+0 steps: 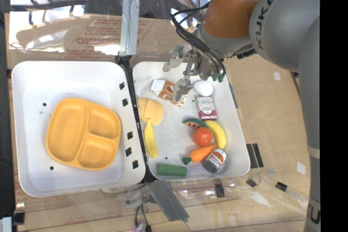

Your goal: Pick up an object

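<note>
Toys fill the right bin (239,133), which sits on the table beside the left bin (22,117); you have one camera view, from above at a slant. The left bin carries just a yellow divided tray (82,132). In the right bin you see a yellow spatula (150,123) along the near-left wall, a green block (172,170) at the front, and a tight cluster at the front right: a banana (218,133), a tomato (203,137), a carrot (199,154), a small can (216,161) and a melon slice (193,123). Further back lie a small red carton (206,107), a white egg (204,88) and a brown-and-white packet (172,92).

The claw (187,67) hangs over the back of the right bin, just above the packet and the egg. Its metal fingers look spread and I see nothing between them, so treat it as released and empty.

Nothing is picked yet. The packet and the egg are the nearest candidates. Judging by looks, the packet is light and stiff with flat faces, so close across its narrow width. The egg is probably smooth and round and may squirt out sideways; grip it at its widest part. Watch the bin's back wall on the way down.
</note>
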Motion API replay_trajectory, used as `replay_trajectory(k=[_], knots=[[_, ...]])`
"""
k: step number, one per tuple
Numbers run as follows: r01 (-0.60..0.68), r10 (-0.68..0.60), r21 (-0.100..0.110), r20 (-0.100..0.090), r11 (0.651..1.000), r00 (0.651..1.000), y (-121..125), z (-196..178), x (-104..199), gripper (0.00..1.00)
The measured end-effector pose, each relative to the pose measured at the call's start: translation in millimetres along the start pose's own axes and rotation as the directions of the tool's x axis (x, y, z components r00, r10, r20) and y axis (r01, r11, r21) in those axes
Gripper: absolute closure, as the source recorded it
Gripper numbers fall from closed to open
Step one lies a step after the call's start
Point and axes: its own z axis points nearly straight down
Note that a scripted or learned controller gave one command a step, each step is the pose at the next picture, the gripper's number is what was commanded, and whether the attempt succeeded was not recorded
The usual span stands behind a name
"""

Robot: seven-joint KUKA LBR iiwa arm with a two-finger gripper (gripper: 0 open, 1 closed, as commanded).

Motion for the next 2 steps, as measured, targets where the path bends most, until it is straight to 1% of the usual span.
replay_trajectory(k=[1, 2], knots=[[0.13, -0.13, -0.004, -0.007, 0.992, 0.992, -1, 125, 16, 0.0], [0.236, -0.236, 0.001, 0.002, 0.972, 0.972, -47, 71, 47, 0.0]])
